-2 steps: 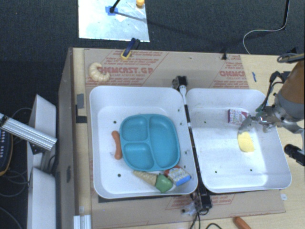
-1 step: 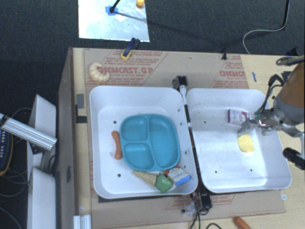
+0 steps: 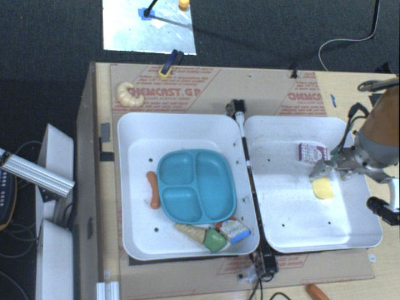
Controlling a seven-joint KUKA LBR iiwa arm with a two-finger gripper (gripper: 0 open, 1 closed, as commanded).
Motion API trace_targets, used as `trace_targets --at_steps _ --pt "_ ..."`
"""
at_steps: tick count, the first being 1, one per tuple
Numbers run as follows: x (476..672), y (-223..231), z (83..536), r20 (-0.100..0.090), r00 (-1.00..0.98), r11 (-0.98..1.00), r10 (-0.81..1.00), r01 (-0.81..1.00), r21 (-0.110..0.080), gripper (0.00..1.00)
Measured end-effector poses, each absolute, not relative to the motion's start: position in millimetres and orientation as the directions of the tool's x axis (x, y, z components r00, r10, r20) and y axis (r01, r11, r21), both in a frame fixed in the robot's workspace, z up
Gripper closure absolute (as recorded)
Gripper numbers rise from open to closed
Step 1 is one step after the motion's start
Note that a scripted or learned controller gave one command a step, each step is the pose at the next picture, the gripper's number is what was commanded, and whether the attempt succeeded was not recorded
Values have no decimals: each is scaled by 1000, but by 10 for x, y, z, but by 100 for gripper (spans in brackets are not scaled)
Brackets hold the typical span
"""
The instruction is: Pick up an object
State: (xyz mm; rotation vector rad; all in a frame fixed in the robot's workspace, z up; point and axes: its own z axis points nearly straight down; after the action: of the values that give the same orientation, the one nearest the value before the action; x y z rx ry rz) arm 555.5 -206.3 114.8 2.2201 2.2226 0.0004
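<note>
Two white bins sit side by side. The left one holds one blue tray, one sausage, one cone, one green block and one packet. The right one holds one yellow piece and one small box.

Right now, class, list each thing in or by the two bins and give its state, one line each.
Blue tray: flat in the left bin, compartments bare.
Sausage: lying beside the tray's left edge.
Cone: on its side below the tray.
Small box: lying in the right bin.
Yellow piece: loose on the right bin's floor.
Gripper: low over the right bin, near the yellow piece.
</note>
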Motion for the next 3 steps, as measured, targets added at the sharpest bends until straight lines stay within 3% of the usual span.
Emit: trace_targets --at_steps 1,2,3 --pt "5435 -2063 842 0 -1 1 1000 1000 0 0" --pt "5454 -2067 962 -2 -3 3 1000 1000 6 100" --pt "5454 -2067 961 -2 -3 3 1000 1000 6 0"
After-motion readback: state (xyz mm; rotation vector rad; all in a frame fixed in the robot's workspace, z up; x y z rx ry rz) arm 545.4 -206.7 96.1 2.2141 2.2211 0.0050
